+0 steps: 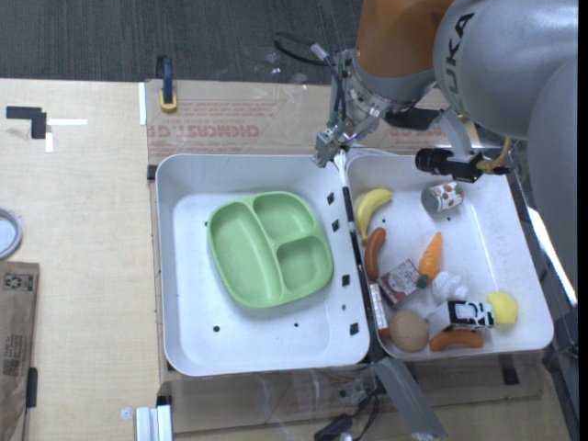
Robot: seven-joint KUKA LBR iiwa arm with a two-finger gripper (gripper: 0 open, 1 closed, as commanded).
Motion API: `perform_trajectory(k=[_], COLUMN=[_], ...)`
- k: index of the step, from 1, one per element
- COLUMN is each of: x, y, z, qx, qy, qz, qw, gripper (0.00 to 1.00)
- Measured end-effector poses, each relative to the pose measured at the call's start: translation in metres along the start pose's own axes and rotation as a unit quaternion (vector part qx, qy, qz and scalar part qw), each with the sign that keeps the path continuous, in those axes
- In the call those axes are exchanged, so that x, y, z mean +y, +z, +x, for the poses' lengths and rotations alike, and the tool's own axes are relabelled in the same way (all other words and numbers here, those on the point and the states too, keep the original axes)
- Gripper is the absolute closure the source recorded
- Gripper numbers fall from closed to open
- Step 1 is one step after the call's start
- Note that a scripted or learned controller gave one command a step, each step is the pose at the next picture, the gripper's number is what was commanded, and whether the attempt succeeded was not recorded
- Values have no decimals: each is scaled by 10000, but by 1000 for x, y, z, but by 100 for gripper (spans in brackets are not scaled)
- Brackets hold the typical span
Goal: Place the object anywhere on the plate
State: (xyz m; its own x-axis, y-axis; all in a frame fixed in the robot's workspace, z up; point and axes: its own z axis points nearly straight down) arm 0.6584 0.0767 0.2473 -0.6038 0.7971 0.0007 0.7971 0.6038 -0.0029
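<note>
A green three-compartment plate (266, 246) lies in the left white bin (184, 338) with nothing on it. My gripper (328, 147) hangs above the far end of the divider between the two bins, beyond the plate's far right corner and just left of a yellow banana (370, 208). Nothing shows in the gripper. The right bin (528, 274) holds the banana, a reddish sausage (372, 251), a carrot (430, 254), a red packet (400, 281) and a small tipped can (444, 197).
Nearer the front of the right bin lie a brown round item (409, 329), an orange piece (455, 341), a black-and-white box (470, 313) and a lemon (502, 308). The grey arm (496, 44) looms over the far right. A tape roll (5, 235) sits at the left.
</note>
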Motion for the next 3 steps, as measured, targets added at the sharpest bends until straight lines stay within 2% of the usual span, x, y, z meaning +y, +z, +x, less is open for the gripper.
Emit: perform_trajectory(k=[1, 2, 3], x=[18, 7, 6], y=[75, 32, 35], z=[72, 82, 50], qx=[-2, -12, -17], qy=[-88, -1228, -2372], qz=[-2, -16, -21], qw=[10000, 9924, 9715], gripper=[100, 100, 100])
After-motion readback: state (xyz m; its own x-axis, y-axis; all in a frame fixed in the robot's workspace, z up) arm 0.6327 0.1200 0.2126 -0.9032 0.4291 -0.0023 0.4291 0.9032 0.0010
